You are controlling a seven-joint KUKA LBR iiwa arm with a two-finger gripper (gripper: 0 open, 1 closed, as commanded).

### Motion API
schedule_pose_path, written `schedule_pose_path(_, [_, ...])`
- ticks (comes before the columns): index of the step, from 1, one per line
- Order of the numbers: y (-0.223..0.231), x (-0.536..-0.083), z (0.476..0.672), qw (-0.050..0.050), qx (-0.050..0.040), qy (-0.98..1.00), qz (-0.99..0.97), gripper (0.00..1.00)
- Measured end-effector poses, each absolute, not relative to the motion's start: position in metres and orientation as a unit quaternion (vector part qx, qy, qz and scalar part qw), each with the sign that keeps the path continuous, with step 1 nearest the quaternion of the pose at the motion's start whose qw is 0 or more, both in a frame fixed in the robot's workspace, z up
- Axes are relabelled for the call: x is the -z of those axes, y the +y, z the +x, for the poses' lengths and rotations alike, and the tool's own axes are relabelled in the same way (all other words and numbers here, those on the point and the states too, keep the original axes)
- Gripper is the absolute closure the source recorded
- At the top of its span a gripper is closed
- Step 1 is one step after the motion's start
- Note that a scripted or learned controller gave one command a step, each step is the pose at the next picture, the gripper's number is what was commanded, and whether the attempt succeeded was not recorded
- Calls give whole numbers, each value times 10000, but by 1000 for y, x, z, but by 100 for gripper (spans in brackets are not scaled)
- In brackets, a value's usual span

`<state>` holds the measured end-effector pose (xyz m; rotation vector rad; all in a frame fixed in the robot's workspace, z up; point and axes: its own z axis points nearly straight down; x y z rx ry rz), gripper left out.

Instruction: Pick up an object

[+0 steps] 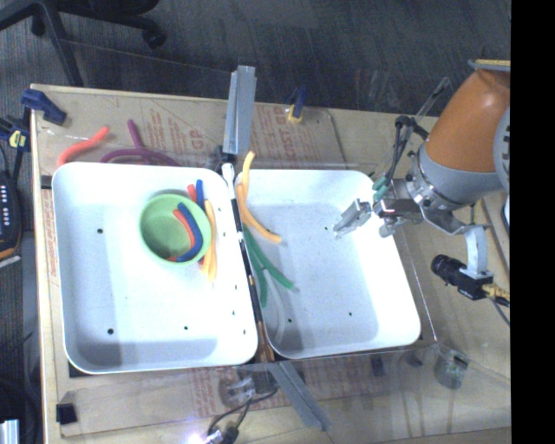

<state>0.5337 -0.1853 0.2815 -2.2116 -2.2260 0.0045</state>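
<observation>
Table (364, 139) w/ two white bins: left bin (104, 329) holds green bowl (173, 227) w/ coloured strips, frame centre-left. Right bin (364, 321) has orange strip (253, 221) & green strip (273, 270) at its left edge. Jaws (351, 217) upper right, look apart, gripping nothing.

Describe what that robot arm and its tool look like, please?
The arm is rounded and grey, with a broad orange band above the wrist. Thin dark cables run beside the wrist. Its tool is small, pale grey metal, ending in two slim fingers, with a tiny red spot behind them.

Wooden bench (364, 139) on dark carpet floor (347, 52), office chair base (95, 22) beyond.
</observation>
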Motion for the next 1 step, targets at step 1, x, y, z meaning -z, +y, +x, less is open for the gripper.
schedule_pose_path(1, [-113, -188, 563, 18, -22, -6962, -7178, 0])
